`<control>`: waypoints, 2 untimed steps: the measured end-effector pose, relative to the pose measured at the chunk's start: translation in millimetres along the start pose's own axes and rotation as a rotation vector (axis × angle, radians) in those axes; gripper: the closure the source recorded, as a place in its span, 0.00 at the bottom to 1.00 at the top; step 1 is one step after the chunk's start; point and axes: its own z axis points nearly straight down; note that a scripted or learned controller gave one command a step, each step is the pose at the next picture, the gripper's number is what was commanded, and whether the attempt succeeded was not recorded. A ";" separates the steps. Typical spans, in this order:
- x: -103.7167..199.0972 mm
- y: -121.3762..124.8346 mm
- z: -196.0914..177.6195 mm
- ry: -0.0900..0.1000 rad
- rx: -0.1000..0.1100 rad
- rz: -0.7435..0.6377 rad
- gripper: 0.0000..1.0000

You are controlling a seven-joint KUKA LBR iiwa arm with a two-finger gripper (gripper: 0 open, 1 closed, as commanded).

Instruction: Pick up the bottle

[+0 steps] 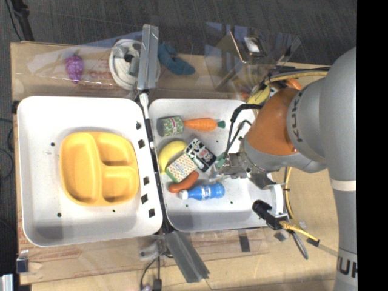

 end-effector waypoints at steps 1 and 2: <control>64.2 33.3 -142.6 0.000 -0.003 -0.215 1.00; 64.0 33.2 -142.3 0.000 -0.002 -0.215 0.00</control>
